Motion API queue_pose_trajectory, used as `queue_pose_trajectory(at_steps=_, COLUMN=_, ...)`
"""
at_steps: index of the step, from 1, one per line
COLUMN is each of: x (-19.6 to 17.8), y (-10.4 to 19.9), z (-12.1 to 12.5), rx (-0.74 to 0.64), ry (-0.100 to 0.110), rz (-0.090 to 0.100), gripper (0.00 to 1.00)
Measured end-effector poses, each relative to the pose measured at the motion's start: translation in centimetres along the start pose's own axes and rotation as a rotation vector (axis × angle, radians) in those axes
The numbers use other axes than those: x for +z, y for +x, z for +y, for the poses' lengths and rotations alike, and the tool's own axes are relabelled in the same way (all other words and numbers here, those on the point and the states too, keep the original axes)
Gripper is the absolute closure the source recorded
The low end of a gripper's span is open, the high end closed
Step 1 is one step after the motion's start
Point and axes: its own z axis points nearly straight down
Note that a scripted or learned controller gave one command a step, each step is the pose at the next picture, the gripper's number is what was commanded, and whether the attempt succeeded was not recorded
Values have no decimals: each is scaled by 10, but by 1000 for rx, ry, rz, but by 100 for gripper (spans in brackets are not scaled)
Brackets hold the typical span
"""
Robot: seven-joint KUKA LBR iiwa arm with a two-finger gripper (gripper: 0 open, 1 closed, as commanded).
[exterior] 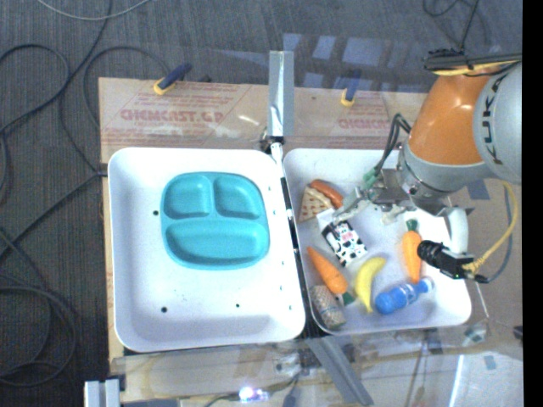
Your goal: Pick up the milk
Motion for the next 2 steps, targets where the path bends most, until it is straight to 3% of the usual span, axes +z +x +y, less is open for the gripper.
queue_pose_trajectory(at_steps=1, x=114, y=-18, z=-18, rx=115, ry=-15, rz=-2, gripper=0)
queue_pose_trajectory(at_steps=2, x=105, y=-18, z=-17, rx=115, ry=-14, rz=1, gripper=100)
